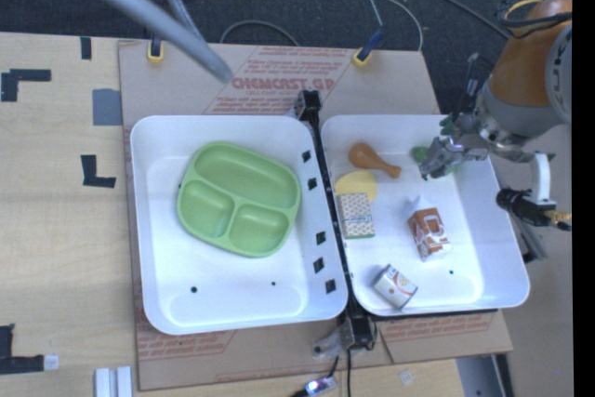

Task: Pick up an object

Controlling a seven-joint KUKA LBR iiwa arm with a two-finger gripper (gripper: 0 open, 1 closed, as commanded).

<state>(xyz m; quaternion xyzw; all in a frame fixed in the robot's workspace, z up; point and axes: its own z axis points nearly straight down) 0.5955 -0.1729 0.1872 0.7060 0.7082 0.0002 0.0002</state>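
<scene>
White plastic bins sit side by side on the bench (56, 200): the left bin (158, 284) carries a green divided plate (240, 199), and the right bin (483, 279) holds a brown drumstick (374, 160), a yellow wedge (357, 185) touching a patterned packet (356, 217), a red-brown carton (428, 232) and a small can (394, 285). The tool (437, 159) hangs over the right bin's upper right part beside something green (421, 153), but whether it is apart or together I cannot tell.
</scene>
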